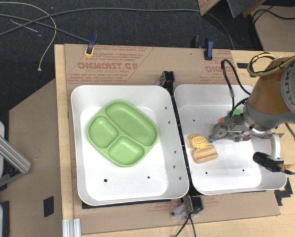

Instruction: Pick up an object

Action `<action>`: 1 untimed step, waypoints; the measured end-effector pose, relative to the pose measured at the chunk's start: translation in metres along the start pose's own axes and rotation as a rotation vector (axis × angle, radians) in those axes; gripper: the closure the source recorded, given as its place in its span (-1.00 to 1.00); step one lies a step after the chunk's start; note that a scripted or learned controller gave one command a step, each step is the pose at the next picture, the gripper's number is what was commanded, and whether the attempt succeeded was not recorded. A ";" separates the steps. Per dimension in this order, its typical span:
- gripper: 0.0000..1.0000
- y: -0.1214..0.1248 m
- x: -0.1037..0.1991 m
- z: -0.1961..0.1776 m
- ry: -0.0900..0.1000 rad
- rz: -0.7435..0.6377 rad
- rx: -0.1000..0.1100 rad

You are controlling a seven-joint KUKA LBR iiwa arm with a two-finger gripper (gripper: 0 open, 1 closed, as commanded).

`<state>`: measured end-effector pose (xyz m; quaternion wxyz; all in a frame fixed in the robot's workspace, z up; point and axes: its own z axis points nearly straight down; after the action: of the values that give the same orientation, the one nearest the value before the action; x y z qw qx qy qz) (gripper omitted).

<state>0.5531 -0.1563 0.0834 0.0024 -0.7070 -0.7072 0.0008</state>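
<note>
Two small items lie in the right bin (236, 174) near its left wall: a yellow, corn-like piece (198, 141) and, touching it just in front, a tan bread-like piece (205, 155). My gripper (217, 134) hangs low over the right bin, just right of the yellow piece and slightly above it in the view. Nothing shows held in it. The grey arm with its orange band (268, 95) comes in from the right behind the gripper.
The left bin (88, 181) holds a green divided plate (122, 132) with three compartments. A black divider (176, 127) runs between the bins. A black cable (229, 83) trails from the arm over the right bin's back. Blue clamps (92, 44) hold the cardboard base.
</note>
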 end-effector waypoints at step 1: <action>1.00 0.001 0.000 -0.013 0.000 0.001 -0.004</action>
<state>0.5543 -0.1566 0.0961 0.0008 -0.7073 -0.7069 -0.0005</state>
